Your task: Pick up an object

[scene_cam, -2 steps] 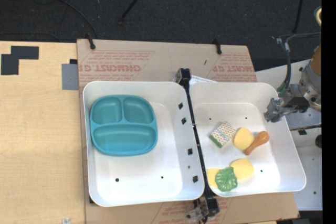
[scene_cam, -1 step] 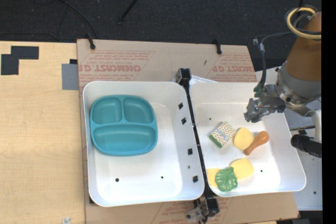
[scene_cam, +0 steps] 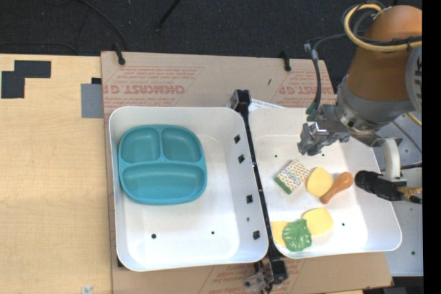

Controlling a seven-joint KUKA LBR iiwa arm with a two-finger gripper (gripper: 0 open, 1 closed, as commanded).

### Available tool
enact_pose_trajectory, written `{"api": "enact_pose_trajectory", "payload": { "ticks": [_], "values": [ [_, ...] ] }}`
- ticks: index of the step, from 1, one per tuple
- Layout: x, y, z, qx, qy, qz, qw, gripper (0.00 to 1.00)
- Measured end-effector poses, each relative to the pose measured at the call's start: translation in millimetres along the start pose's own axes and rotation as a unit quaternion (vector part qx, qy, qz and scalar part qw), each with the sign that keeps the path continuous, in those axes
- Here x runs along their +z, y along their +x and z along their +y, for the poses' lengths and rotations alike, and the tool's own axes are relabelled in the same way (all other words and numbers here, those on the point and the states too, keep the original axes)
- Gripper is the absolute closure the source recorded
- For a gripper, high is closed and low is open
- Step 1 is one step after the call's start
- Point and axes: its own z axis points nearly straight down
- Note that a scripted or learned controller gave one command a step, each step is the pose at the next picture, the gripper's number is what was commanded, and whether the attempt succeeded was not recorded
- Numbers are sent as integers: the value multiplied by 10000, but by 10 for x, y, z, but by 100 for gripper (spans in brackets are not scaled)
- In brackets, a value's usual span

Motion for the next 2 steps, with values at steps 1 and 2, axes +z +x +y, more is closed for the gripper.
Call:
{"api": "enact_pose_trajectory", "payload": {
  "ticks": [1, 2],
  "values": [
    [164, 531, 70, 1, 16, 2, 10000, 100],
    [343, 1015, 292, 0, 4, -5, 10000, 100]
  ]
}}
